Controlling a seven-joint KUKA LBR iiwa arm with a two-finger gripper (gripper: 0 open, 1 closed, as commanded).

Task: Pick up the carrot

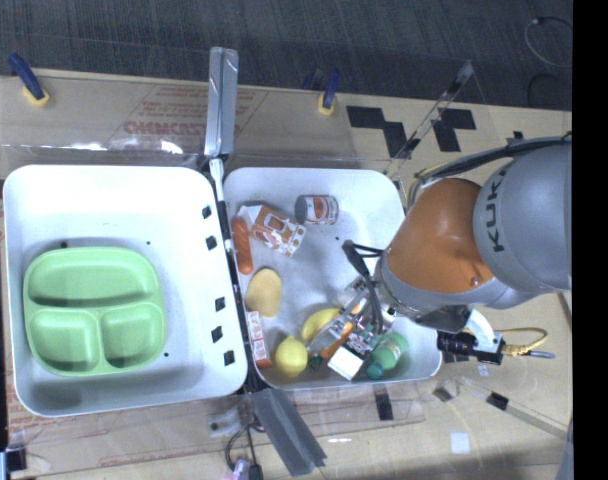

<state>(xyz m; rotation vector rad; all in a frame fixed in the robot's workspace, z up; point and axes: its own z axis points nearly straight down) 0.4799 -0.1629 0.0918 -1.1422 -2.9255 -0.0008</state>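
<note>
The jaws sit low in the right-hand white bin (pixel 284 183), and whether they are apart or together cannot be told; the small orange carrot (pixel 336 340) lies directly beneath them.

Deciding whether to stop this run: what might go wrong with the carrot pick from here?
The tool sits low in a tight cluster: the carrot lies against a lemon and a white box, so it may grab or shove a neighbour. The green bottle beside it could get knocked.

The arm's bulk covers the end effector (pixel 359 320), and the carrot (pixel 336 339) beneath seems partly hidden.
</note>
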